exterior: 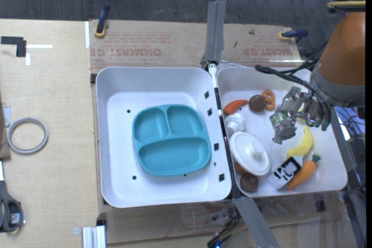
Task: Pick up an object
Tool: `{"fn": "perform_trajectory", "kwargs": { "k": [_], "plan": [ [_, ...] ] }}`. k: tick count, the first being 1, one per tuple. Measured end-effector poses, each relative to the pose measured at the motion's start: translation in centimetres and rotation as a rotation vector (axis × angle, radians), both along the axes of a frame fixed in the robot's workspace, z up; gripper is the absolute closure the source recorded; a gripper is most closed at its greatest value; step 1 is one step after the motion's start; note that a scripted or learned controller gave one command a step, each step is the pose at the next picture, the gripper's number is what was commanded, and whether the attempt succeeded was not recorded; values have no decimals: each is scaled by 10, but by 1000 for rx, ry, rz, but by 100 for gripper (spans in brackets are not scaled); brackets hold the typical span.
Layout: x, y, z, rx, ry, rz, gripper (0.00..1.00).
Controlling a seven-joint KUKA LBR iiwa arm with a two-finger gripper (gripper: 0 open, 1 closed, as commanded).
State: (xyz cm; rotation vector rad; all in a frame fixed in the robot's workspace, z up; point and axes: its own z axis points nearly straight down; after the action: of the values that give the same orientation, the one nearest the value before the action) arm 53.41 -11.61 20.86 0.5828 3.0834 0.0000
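My gripper (283,128) hangs over the middle of the right bin (337,183), reaching in from the right. Just below and to its right lies a yellow banana (301,144). An orange carrot (306,172) and a black-and-white card (285,171) sit toward the front right corner. A white round lid (249,151) rests to the gripper's lower left. Behind it are a red chili (235,105), a brown ball (256,103) and an orange ring (268,99). A small greenish bit shows against the gripper's left side; whether it is held I cannot tell.
The left bin (110,125) holds a blue divided plate (172,139). A small white piece (235,123) and a brown round thing (249,182) lie along the right bin's left side. A grey tape ring (25,135) lies on the bench at far left.
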Motion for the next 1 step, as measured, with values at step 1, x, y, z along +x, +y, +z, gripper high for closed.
{"fn": "perform_trajectory", "kwargs": {
  "k": [1],
  "plan": [
    [7,-19,-113,-2,-4,86,100]
  ]
}}
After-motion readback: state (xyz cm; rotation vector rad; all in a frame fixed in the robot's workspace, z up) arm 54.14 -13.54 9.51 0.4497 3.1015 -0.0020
